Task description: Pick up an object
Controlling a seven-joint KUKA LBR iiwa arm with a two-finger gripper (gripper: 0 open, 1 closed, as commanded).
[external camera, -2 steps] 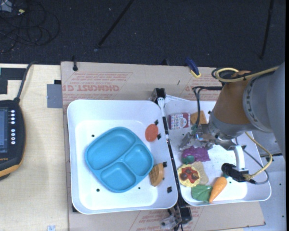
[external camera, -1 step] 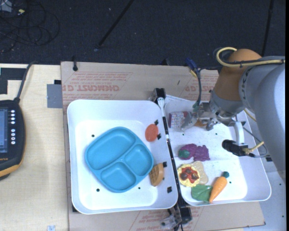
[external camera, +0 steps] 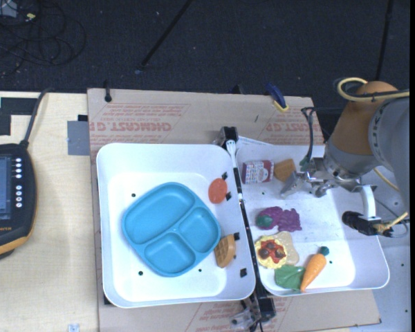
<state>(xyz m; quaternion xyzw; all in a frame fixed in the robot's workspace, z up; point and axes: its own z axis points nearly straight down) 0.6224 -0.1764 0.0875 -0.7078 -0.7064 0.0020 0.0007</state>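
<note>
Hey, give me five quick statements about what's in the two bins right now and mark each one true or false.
1. The blue divided tray lies in the left bin. True.
2. The carrot lies in the left bin. False: it lies in the right bin, near its front edge.
3. The gripper is above the right bin, close to the small orange-tan piece. True.
4. The purple item sits on the blue divided tray. False: it lies on the right bin's floor, beside a green piece.
5. The can with the red label stands upright. False: it lies on its side.
</note>
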